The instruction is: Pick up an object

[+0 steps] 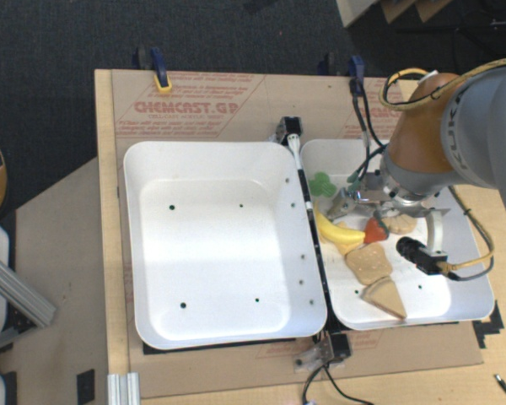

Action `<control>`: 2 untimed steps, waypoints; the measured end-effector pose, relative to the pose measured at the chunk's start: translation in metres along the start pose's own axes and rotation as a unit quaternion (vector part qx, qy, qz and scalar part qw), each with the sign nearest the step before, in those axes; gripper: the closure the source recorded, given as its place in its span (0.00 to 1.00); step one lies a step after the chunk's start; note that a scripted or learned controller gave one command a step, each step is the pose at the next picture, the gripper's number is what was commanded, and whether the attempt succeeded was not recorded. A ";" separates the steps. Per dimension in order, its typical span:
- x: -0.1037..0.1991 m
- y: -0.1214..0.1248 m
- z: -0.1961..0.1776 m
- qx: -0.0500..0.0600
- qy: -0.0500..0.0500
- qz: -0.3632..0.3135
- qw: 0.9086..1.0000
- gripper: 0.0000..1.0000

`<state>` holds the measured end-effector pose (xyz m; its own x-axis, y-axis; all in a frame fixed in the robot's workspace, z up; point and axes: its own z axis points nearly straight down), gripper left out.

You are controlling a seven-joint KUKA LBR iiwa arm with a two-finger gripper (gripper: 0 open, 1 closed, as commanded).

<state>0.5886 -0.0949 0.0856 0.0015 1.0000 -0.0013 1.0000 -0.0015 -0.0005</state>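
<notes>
Nearest us, a tan wedge point(385, 298) lies by banana point(337, 233) in our right bin point(464, 306), where the claw point(379, 213) hovers low, seemingly choosing; its grip state we cannot tell.

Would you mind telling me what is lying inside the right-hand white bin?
The right-hand white bin holds a yellow banana, a green item, a red piece and two tan bread-like pieces. The grey arm covers the bin's far part.
</notes>
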 end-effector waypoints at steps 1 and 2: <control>-0.007 0.046 0.000 -0.002 0.000 -0.002 1.000 0.00; -0.009 -0.011 0.001 0.003 0.001 0.000 1.000 0.00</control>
<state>0.5780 -0.1036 0.0845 0.0024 1.0000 0.0012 1.0000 -0.0023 -0.0058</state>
